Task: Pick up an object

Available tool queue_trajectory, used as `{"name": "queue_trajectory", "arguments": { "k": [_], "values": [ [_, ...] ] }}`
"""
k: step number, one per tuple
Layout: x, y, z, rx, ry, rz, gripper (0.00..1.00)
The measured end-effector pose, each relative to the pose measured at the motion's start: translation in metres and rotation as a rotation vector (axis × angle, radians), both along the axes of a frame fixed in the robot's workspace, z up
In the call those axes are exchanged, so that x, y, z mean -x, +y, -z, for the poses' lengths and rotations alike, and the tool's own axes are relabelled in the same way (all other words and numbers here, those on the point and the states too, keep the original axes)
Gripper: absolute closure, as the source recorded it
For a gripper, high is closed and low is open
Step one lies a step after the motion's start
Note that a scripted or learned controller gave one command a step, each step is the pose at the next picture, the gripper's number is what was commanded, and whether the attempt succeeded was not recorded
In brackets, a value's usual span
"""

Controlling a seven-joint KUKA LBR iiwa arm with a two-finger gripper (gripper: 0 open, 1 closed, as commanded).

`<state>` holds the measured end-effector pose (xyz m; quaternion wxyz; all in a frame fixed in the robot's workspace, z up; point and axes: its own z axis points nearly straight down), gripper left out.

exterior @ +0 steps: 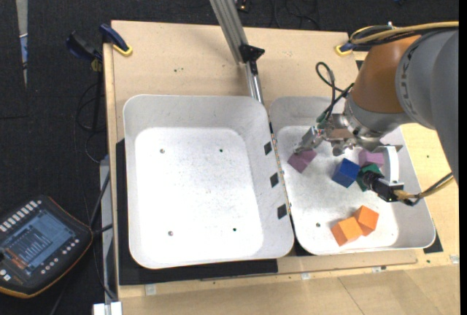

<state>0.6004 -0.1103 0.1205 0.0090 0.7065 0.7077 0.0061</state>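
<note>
**Over the right bin: end effector at the purple block**

Right bin (408, 233), on the wooden surface (182, 65): holds one purple block (302, 158), one blue block (346, 173), a second purple piece (374, 157), two orange blocks (355, 226) touching each other near the front wall.

End effector (315, 138): low over the purple block, just above its upper edge. Whether it is clenched, released, or grasping the block cannot be told; the wrist hides the contact.

Left bin (139, 160): alongside.

Risk, judged: the block sits tilted and near the bin's dividing wall, so an off-centre close could nudge it aside or pinch one corner, letting it slip on lifting.
</note>
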Motion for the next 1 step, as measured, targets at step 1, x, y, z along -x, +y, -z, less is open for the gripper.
{"name": "queue_trajectory", "arguments": {
  "k": [1],
  "values": [
    [-0.0016, 0.0000, -0.0100, 0.000, -0.006, 0.003, 1.00]
  ]
}}
